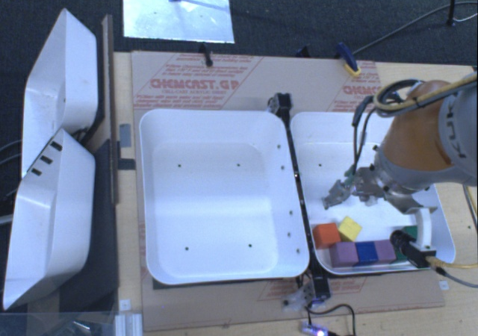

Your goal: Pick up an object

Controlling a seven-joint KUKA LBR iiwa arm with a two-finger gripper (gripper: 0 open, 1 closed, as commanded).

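Several blocks — orange (326,234), yellow (349,228), purple (344,254), blue (367,252) — lie just below the claw (337,194), which hangs over the right bin (317,140) gripping nothing, its opening impossible to judge.

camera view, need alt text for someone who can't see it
A grey and orange robot arm reaches into the right white bin, its gripper hanging above an orange block, a yellow block, a purple block and a blue block clustered at the near edge. The left white bin sits alongside.
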